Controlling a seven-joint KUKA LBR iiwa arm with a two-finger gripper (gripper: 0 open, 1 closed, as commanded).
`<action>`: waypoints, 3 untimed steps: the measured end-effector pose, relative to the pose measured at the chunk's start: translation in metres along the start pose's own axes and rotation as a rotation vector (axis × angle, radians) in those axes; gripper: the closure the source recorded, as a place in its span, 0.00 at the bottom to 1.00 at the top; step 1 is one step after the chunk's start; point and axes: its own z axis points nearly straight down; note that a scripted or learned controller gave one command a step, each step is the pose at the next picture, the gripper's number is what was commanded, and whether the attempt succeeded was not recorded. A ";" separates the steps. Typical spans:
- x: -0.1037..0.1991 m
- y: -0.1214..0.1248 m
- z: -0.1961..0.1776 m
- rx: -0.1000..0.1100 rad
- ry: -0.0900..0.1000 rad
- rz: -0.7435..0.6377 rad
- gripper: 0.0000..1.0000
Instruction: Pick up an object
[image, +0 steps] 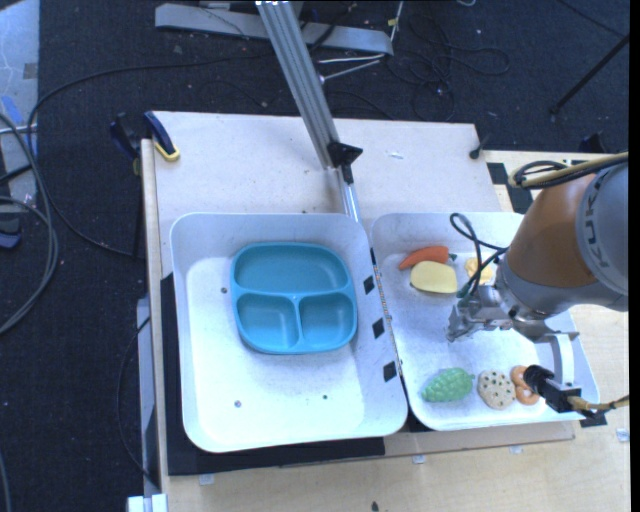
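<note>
The robot arm's gripper (468, 322) hangs low over the middle of the right-hand bin (400, 300), its metal fingers pointing down toward bare white floor; from this slanted overhead angle it cannot be told how far apart they stand, and nothing can be seen between them. The arm's grey body and orange band (555, 235) bulk in from the right and cover part of the bin's right side.

Just up and to the left of the gripper lies a yellow slice-shaped piece (434, 278), with an orange-red carrot-like piece (424, 256) touching its upper edge. A small yellow object (474, 268) peeks out beside the arm, mostly hidden by it and by a black cable (470, 235) looping across. Toward the bin's front edge, below the gripper and apart from it, sit a green leafy lump (447, 384), a speckled cookie (495, 388) and, just beside the cookie, an orange pretzel-like ring (524, 381) partly covered by a black fitting.

In the left-hand bin (200, 400), well apart from the gripper, a blue divided plate (294, 297) rests flat. A metal pole (305, 85) slants across the bench (250, 160) behind both bins.
</note>
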 end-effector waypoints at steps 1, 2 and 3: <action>-0.004 0.000 -0.062 -0.003 -0.001 -0.004 1.00; -0.014 0.003 -0.118 -0.005 -0.002 -0.004 1.00; -0.014 0.004 -0.134 -0.003 -0.001 -0.005 1.00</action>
